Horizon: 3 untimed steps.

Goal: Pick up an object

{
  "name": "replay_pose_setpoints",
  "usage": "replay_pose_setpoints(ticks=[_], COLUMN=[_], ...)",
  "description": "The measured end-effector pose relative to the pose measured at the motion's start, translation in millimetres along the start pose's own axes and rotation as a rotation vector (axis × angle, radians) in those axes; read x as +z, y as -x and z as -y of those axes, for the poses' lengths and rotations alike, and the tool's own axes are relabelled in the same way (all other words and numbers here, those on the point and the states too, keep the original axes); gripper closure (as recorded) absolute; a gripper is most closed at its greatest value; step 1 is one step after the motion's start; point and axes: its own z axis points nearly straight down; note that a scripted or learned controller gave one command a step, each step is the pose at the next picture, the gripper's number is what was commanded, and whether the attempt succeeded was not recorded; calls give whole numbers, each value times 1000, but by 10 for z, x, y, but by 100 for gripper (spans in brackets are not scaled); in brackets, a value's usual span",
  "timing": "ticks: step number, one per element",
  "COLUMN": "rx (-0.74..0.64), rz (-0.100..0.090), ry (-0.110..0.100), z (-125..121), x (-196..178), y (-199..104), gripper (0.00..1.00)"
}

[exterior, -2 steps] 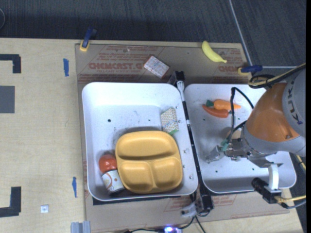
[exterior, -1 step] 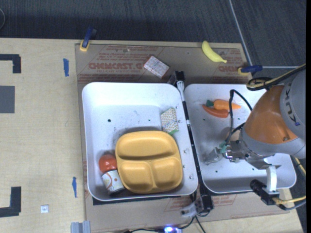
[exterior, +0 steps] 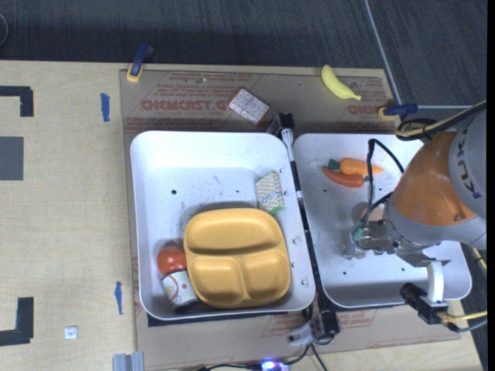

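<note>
1. I see the gripper [exterior: 362, 236] low in the right bin [exterior: 340, 273]; I cannot tell its state.
2. A toy carrot [exterior: 349, 170] lies at that bin's far side, apart from the gripper.
3. The left bin [exterior: 155, 207] holds a yellow divided tray [exterior: 234, 255], a small patterned packet [exterior: 270, 191] and a red-capped item [exterior: 175, 273].
4. A banana [exterior: 339, 83] lies on the table [exterior: 62, 207] beyond the bins.

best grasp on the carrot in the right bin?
Take the carrot across its orange body near the middle, from straight above. It lies flat on the right bin floor, long axis roughly left-right, clear of the walls, so the tool closes across its narrow width.
</note>
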Motion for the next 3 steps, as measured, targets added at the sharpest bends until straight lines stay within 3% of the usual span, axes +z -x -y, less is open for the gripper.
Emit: replay_pose_setpoints(ticks=[1,2,3], rx=[0,0,0], rz=[0,-1,0], ry=[0,-3,0], z=[0,10,0], x=[0,101,0], y=[0,9,8], gripper=[0,0,100])
